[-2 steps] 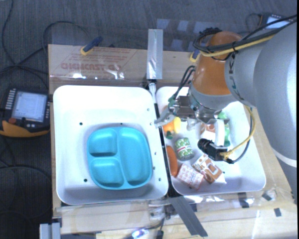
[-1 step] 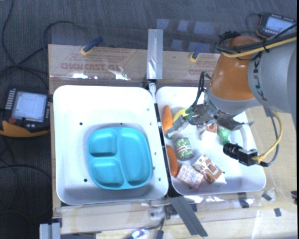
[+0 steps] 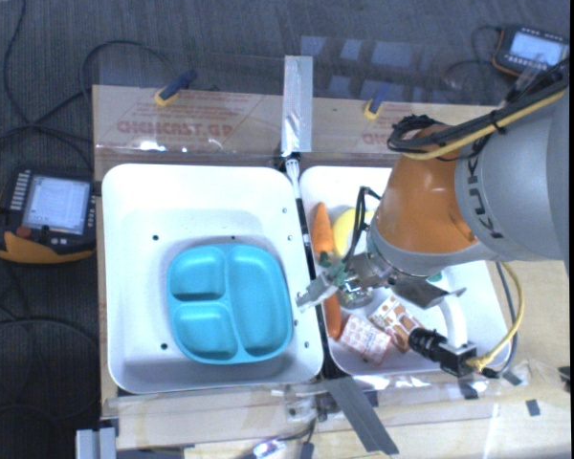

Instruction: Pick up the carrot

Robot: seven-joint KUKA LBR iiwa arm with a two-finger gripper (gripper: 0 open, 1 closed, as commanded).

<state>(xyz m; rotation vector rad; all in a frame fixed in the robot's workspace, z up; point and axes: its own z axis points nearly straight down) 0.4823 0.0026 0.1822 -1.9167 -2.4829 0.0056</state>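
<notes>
Our hand (image 3: 337, 280) hangs low over the carrot (image 3: 322, 229) for a grab; can't tell its grip state.

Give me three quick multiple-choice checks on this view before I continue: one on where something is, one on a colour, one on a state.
1. Where does the carrot lie?
A. In the left bin
B. In the right bin, along its left wall
C. On the floor

2. What colour is the divided tray?
A. Red
B. Blue
C. Black

3. How does the tray sit?
A. Flat in the left bin, compartments facing up
B. Flipped over in the right bin
C. Leaning against the arm

Answers: 1 B, the orange carrot lies lengthwise beside the right bin's left wall, next to a yellow item. 2 B, the tray is light blue against the white left bin. 3 A, its three compartments show from above. The end effector hangs over the carrot's lower part.
</notes>
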